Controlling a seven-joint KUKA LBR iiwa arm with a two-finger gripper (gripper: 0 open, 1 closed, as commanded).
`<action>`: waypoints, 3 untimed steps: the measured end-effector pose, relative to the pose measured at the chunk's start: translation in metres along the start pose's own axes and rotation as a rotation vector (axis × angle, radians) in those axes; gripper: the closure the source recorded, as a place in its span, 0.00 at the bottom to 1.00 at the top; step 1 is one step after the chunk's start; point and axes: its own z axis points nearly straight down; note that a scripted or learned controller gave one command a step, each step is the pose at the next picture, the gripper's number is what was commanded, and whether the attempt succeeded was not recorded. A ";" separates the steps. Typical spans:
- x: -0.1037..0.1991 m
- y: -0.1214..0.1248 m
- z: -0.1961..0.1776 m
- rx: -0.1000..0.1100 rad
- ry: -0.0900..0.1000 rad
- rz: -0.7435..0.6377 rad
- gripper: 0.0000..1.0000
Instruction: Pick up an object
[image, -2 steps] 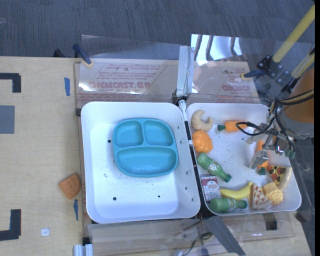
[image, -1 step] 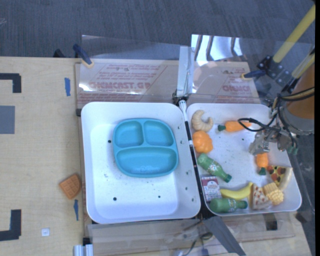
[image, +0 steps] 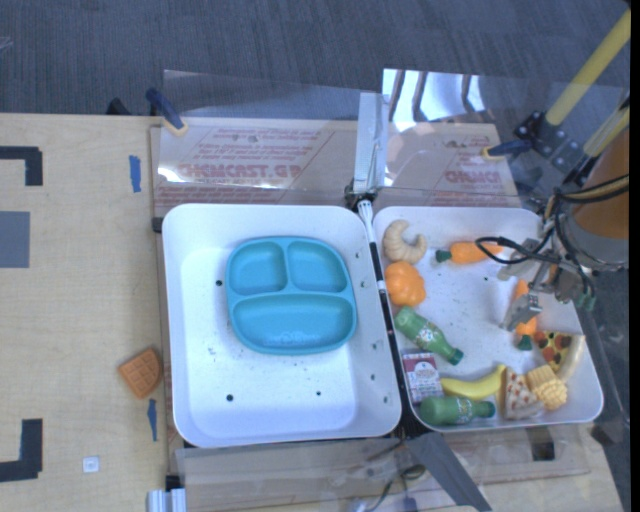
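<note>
The right bin holds several toy foods: a beige croissant, an orange fruit, a carrot, a green bottle, a red can, a banana, a second green bottle, a pizza slice and a corn cob. My gripper hangs low over the bin's right side, just above a small orange piece and beside a topped pizza slice. Cables and the wrist hide the gripper's tip.
The left bin carries a blue divided plate. A brown waffle toy lies on the wooden bench left of the bins. Clear plastic sheets stand behind both bins. A metal divider separates the bins.
</note>
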 end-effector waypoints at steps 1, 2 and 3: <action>-0.003 0.000 0.014 0.001 0.012 -0.009 0.00; -0.007 0.000 -0.001 0.002 -0.005 -0.009 1.00; -0.007 0.000 0.000 0.002 -0.002 -0.009 0.00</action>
